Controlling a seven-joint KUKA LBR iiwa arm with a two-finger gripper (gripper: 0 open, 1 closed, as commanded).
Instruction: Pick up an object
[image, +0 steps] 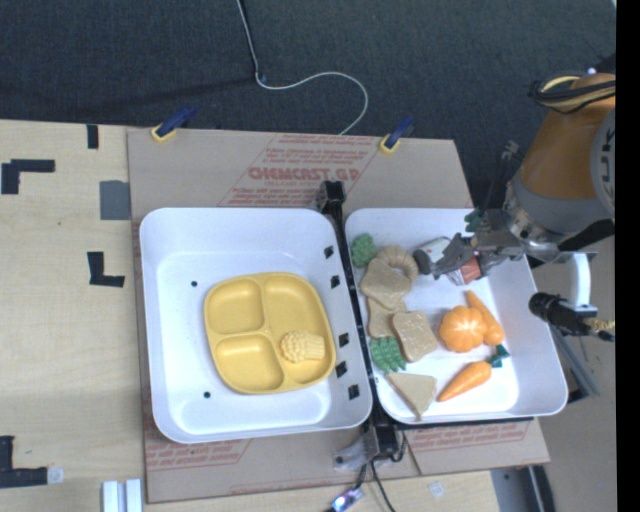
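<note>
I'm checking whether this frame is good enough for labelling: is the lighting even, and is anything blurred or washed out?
Camera view: lighting is soft and even, with faint shadows inside the two shallow white bins; the yellow divided plastic tray and the small orange toy carrot are sharp; the white bin floors look bright but keep detail; the grey two-finger gripper is slightly soft.

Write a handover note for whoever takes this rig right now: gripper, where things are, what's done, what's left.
Gripper: over the right bin, upper part; nothing seen between its fingers.
Right bin: orange, carrot, bread slices, green pieces along the divider.
Left bin: yellow tray with corn in its lower right compartment.
Done: no pick visible.
Left: grasp and lift one object.
</note>
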